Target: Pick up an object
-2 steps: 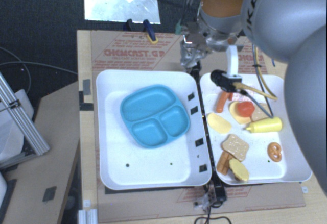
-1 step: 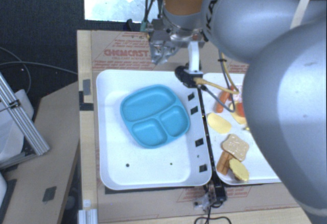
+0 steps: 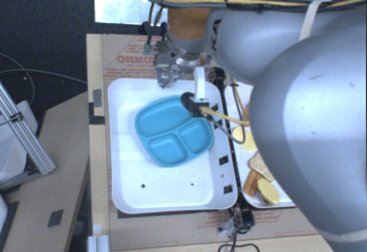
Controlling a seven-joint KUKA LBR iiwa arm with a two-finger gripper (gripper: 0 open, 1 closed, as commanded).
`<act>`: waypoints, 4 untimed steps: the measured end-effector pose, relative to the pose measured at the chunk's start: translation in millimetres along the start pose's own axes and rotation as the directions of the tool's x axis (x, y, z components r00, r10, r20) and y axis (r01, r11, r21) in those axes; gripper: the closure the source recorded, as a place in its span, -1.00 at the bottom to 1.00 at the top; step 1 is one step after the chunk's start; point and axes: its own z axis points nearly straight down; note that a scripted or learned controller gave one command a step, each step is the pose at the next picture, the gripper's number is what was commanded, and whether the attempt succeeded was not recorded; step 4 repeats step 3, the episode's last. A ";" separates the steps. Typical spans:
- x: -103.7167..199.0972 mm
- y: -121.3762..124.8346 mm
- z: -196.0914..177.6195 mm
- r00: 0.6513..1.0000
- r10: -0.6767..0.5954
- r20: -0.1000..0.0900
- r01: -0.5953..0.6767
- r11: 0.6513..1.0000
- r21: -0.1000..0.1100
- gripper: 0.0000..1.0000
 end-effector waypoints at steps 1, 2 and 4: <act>17.5 -5.0 -218.9 1.000 -0.001 -0.007 0.001 1.000 -0.024 1.00; -11.8 9.1 -317.2 1.000 0.007 -0.002 -0.007 1.000 -0.018 1.00; 44.3 -22.3 -309.4 1.000 -0.003 -0.002 0.003 1.000 -0.004 1.00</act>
